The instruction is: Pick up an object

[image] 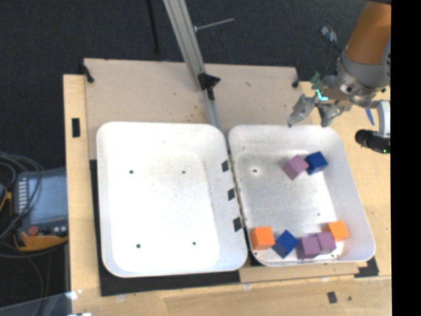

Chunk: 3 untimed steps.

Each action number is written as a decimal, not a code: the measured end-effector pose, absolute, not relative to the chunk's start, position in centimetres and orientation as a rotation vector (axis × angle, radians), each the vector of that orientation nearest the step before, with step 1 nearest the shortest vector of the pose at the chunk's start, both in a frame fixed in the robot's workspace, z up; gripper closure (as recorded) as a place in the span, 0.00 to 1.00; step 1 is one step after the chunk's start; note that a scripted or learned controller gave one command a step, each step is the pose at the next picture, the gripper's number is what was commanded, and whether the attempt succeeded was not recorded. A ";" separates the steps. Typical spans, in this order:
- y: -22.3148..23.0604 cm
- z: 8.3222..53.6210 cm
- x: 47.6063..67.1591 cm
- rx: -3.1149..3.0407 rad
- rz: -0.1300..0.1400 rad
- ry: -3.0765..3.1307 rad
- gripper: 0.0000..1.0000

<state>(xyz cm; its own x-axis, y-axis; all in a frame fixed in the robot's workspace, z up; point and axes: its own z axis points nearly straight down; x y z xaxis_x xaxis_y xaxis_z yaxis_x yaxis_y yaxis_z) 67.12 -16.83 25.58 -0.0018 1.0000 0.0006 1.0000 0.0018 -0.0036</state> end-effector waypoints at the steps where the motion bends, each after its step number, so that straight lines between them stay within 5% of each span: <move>1: -16.9 25.9 67.2 -2.218 0.004 -2.228 0.00; 3: -16.0 16.2 67.3 -2.215 0.006 -2.226 0.00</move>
